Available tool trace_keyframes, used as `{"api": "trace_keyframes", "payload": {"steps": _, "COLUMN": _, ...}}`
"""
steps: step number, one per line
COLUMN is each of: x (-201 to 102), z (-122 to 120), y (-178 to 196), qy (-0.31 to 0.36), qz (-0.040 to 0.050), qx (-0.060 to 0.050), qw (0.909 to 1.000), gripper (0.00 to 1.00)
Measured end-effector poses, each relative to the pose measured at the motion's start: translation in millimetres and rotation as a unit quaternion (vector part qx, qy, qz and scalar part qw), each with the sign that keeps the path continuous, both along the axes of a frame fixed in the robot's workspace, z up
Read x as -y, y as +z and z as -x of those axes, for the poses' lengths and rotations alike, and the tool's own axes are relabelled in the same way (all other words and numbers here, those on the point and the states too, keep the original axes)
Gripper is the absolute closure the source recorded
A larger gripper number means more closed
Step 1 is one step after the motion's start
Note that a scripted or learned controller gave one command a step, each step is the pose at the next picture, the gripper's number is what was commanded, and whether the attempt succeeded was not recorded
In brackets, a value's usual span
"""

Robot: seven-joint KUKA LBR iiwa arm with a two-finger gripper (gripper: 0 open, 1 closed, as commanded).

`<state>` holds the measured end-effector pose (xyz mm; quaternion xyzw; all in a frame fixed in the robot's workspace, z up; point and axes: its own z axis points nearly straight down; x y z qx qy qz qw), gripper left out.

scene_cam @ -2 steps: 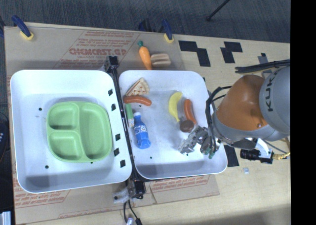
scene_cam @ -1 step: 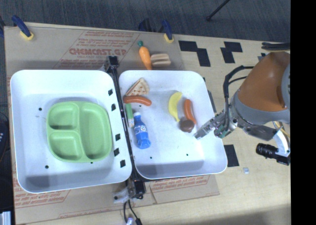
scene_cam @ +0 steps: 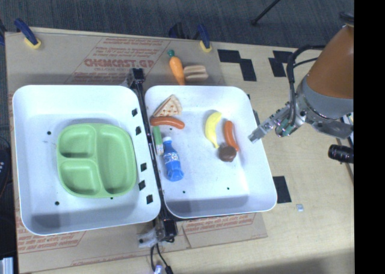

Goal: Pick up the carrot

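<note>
The carrot [scene_cam: 175, 68], orange with a green top, lies on the cardboard just behind the right bin [scene_cam: 255, 188], outside it and close to the bins' dividing edge. A small bun [scene_cam: 195, 73] lies right beside it. My gripper [scene_cam: 265, 128] hangs past the right rim of the right bin, at about mid-height of that rim, far from the carrot. Nothing can be seen held in it.
In the right bin lie a sandwich wedge [scene_cam: 169, 108], two sausages [scene_cam: 167, 122] [scene_cam: 230, 135], a banana [scene_cam: 212, 127], a brown lump [scene_cam: 227, 154] and a blue bottle [scene_cam: 172, 163]. The left bin [scene_cam: 30, 146] holds a green divided plate [scene_cam: 96, 160]. Blue clamps [scene_cam: 204, 38] sit at the back edge.
</note>
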<state>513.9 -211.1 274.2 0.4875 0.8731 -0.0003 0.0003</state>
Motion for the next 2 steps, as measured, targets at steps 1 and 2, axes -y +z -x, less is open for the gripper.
{"api": "trace_keyframes", "payload": {"steps": 1, "x": -41, "z": 20, "y": -16, "qy": -0.104, "qz": -0.0009, "qx": -0.002, "qw": 0.9945, "gripper": 1.00}}
{"api": "trace_keyframes", "payload": {"steps": 2, "x": -19, "z": -15, "y": 65, "qy": -0.299, "qz": 0.0001, "qx": -0.001, "qw": 0.9543, "gripper": 1.00}}
